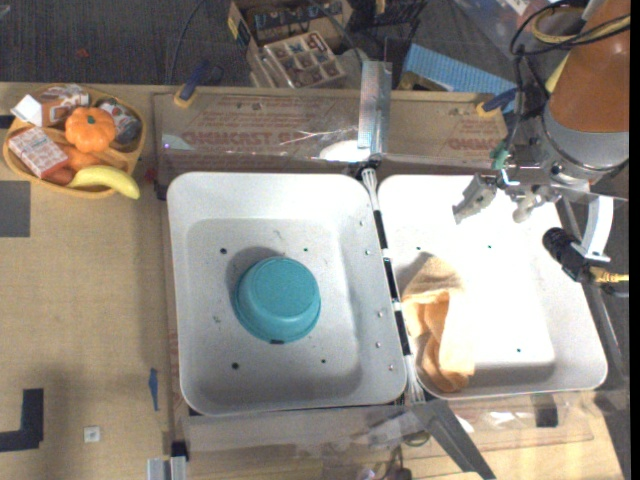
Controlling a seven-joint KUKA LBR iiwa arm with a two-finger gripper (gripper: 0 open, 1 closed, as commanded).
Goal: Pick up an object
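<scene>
Nearest the camera, along the front edge of the right bin (575, 373), an orange-tan cloth (440, 333) lies crumpled against the bin's left wall, partly draped up the divider between the two bins; it runs from about mid-bin down to the front corner. In the left bin (190, 208), a teal bowl (278, 298) sits upside down, roughly central on the floor, slightly toward the front, well apart from all walls. Further back, over the rear part of the right bin, the gripper (498, 200) hangs above bare white floor, its two fingers spread apart with nothing between them; one finger (472, 202) points down-left, the other sits just to its right. Gripper is well apart from the cloth, behind and to the right of it. The arm's grey wrist and orange band (600, 68) rise toward the upper right corner. Behind both bins, a cardboard wall (260, 133) runs across the bench. Far left, beside the left bin's rear corner, a shallow basket (20, 153) holds toy food, including a banana (105, 178) and a small pumpkin (90, 128).
</scene>
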